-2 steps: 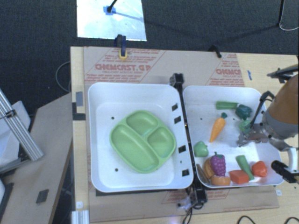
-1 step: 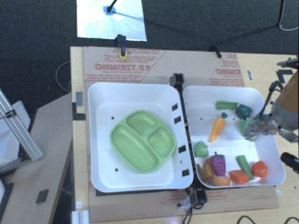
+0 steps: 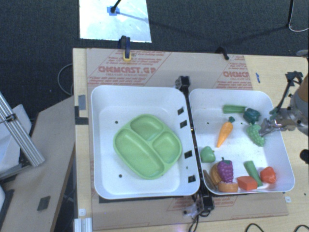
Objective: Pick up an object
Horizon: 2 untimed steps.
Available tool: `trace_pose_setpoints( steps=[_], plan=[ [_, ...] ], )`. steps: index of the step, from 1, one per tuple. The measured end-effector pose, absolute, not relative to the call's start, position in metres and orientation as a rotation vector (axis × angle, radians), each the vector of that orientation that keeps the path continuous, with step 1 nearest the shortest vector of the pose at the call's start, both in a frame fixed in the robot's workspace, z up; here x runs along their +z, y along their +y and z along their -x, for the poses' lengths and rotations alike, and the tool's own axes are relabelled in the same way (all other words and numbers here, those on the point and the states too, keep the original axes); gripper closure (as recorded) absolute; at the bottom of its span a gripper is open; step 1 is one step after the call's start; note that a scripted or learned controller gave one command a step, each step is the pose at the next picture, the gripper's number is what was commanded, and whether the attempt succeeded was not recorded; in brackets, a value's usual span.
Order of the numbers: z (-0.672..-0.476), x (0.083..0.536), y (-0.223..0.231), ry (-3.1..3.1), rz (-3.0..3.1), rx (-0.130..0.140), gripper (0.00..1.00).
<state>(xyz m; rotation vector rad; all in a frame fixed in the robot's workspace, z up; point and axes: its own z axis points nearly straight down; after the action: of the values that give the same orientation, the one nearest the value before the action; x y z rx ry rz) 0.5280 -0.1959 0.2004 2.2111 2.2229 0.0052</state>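
Observation:
The right bin holds several toy foods. Among them are an orange carrot, a light green broccoli, a long green vegetable and a dark teal piece. Further forward lie a green pepper, purple grapes, a small green pod, a red tomato and a red block. My gripper reaches in from the right, low over the bin's right side, just above and right of the broccoli. Nothing visibly sits in it.
The left bin holds a green divided plate. A black divider with clips runs between the bins. Cardboard lies under both bins, with a clamp at its back edge.

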Motion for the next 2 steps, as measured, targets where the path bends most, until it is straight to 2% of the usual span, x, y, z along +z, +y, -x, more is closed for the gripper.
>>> trace_pose_setpoints(
  steps=[1, 2],
  plan=[
    [-0.529, 0.226, -0.196, 2.225, -2.212, 0.003, 1.0],
    [-0.541, 0.222, -0.135, 2.232, -2.211, 0.003, 1.0]
  ],
)
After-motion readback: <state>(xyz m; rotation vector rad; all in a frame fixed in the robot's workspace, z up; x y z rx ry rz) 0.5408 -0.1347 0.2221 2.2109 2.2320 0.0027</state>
